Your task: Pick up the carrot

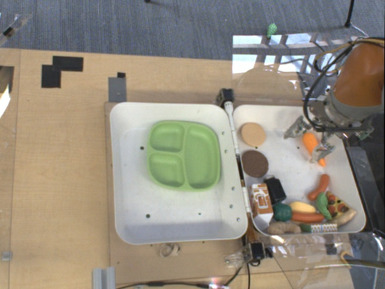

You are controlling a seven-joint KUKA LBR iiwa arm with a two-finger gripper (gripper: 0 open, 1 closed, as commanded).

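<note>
I see fingers (313,138) straddling the carrot (310,143) near the right bin's (355,179) far-right side; grip looks closed on it.

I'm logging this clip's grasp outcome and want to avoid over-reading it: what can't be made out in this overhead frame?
- Grip on the small orange carrot: the metal gripper sits around it in the camera view, but contact and lift are too small to judge.
- Grey arm with orange band: cut off by the right edge.
- Heap of toy food in the right white bin: items overlap, and several are too small to identify.
</note>
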